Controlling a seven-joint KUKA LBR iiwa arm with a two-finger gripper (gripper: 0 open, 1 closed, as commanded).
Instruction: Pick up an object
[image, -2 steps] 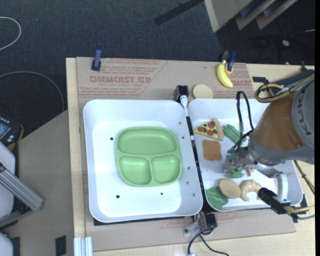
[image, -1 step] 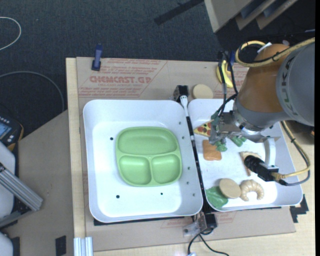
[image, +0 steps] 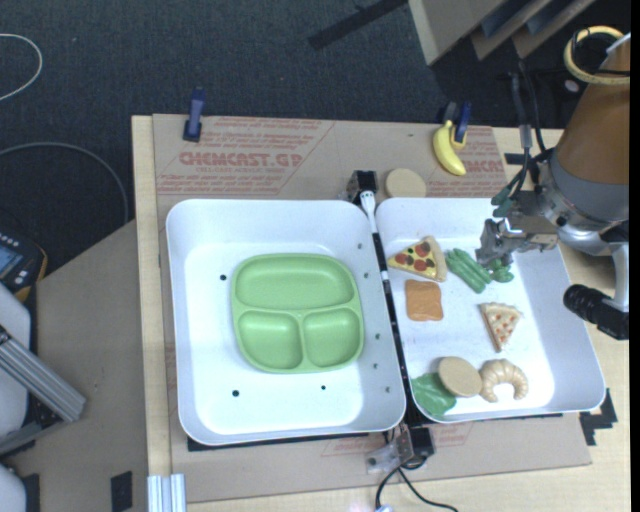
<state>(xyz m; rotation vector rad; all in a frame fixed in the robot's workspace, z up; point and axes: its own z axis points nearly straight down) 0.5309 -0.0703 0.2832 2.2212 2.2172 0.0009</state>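
Green beans (image: 466, 268) lie in the right bin (image: 560, 340), with the hand (image: 497, 250) low at their right end.
Whether the hand grips anything cannot be told; a pizza slice (image: 418, 259) lies just left of the beans.

Red print runs across the brown board (image: 300, 150) under the bins, at about twelve o'clock above the left bin (image: 190, 300). It reads "CHEMCAST G.P", as far as I can make out; the last letters are faint. Smaller red lines above and below it are too blurred to read. More red print at six o'clock, illegible.
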